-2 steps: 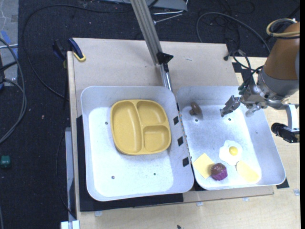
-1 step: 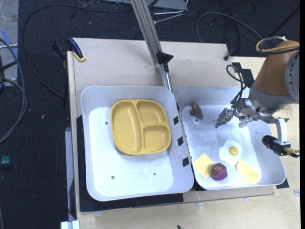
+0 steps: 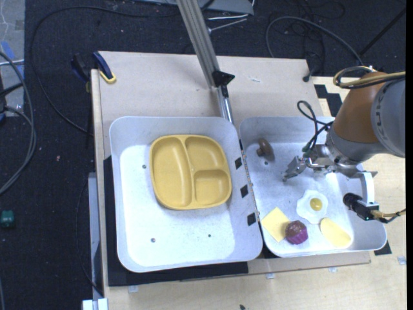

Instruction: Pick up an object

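Overhead, the claw [image 3: 295, 171] is being held slightly parted and gripping nothing above the right bin [image 3: 277, 131], near a fried egg [image 3: 313, 205], cheese slice [image 3: 275, 224], purple onion [image 3: 296, 232] and brown mushroom [image 3: 264, 148]; a yellow tray [image 3: 190, 172] is being carried by the left bin [image 3: 129, 192].

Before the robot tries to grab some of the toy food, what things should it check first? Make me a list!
1. Something to grab in the right white bin: ok. A fried egg toy, flat yellow cheese square, purple round toy, pale yellow oval piece and small brown lump lie there.
2. Claw above that bin: ok, over bare floor between the brown lump and the egg.
3. Claw lined up over a toy: not ok.
4. Claw carrying nothing: cannot tell.
5. Room around the toys: not ok for the cheese and purple toy, which touch; ok for the brown lump.
6. Yellow divided plastic tray out of the way: ok, in the left bin.
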Tool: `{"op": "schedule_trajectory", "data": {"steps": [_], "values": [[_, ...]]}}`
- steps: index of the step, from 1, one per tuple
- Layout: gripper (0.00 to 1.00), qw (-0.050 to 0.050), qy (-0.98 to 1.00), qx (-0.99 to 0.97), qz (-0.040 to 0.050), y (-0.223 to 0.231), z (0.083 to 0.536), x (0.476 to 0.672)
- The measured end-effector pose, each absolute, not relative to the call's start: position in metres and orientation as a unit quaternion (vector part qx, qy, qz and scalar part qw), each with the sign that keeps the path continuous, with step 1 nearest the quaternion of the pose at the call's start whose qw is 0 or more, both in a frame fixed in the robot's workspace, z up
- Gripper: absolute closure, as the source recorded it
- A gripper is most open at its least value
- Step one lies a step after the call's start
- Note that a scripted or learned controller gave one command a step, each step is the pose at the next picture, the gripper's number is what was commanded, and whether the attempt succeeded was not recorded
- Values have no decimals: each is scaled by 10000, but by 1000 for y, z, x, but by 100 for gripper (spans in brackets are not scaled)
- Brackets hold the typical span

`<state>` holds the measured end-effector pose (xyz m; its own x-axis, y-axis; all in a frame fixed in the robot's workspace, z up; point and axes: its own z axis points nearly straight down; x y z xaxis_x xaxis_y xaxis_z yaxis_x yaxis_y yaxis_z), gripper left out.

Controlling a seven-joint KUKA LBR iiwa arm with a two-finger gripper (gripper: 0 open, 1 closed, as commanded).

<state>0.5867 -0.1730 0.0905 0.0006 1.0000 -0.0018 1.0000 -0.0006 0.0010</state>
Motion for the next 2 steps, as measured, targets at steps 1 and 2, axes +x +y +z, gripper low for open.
{"op": "schedule_trajectory", "data": {"steps": [1,2], "values": [[100,34,7069,7073,8,-174,104,588],[100,26,7083,7059,16,-164,159,595]]}}
